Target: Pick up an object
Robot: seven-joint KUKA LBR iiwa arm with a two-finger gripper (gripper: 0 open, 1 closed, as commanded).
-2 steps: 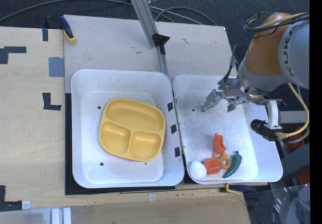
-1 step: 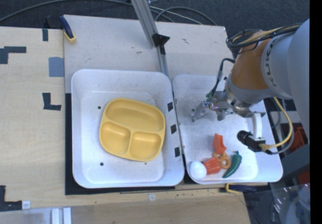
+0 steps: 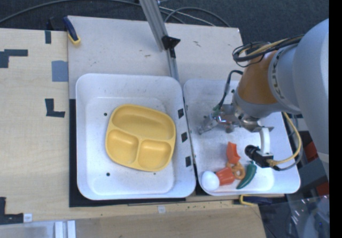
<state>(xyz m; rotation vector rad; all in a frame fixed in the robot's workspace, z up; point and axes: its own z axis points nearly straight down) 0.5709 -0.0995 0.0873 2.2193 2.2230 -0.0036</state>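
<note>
Over the right bin point(image 3: 199, 98), the pincer point(image 3: 206, 124) hangs above bare floor; how wide it stands I cannot tell. Toys cluster at the bin's near edge: white egg point(image 3: 209, 180), orange piece point(image 3: 232, 152), green pepper point(image 3: 248, 175). Best approach is straight down over one toy, away from the wall.

You have bare floor in the right bin point(image 3: 206, 148) to the left; toys point(image 3: 232, 167) crowd its near edge
</note>
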